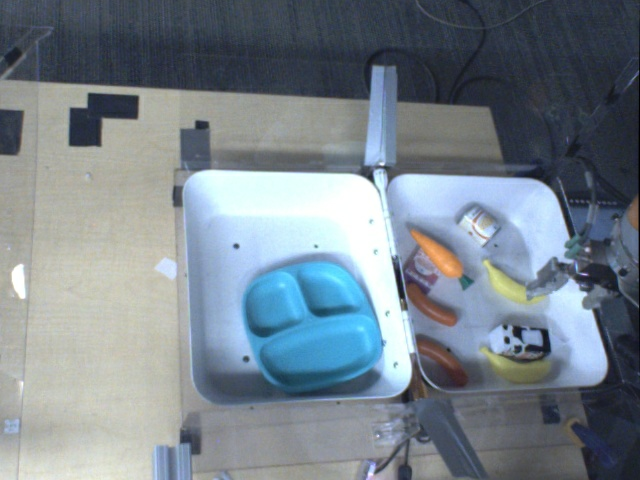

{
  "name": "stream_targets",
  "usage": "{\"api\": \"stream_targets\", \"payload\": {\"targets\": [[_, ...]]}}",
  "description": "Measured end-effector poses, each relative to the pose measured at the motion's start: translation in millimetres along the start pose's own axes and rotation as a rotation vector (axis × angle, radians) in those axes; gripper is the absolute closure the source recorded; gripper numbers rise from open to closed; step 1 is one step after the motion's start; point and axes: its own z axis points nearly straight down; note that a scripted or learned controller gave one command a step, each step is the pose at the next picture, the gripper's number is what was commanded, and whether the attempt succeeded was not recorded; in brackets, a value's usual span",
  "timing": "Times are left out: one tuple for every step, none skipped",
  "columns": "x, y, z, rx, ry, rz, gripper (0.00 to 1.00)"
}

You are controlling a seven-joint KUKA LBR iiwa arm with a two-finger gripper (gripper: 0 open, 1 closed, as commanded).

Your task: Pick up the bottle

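Nearest us in the right bin (590, 368) we see a banana (515, 368) with a black-and-white toy (523, 341) on it and two sausages (436, 330), none of them our target. Further back the tool (556, 274) hangs at the bin's right edge just beside a second banana (505, 282), and we cannot tell how wide it stands or see anything in it. Beyond the carrot (438, 253), the bottle (479, 224) lies untouched near the far wall, so we judge the whole pick is left to do
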Motion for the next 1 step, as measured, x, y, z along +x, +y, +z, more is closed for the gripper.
{"api": "stream_targets", "payload": {"targets": [[17.8,36.2,33.2,0.002,0.0,-0.044,0.0]]}}
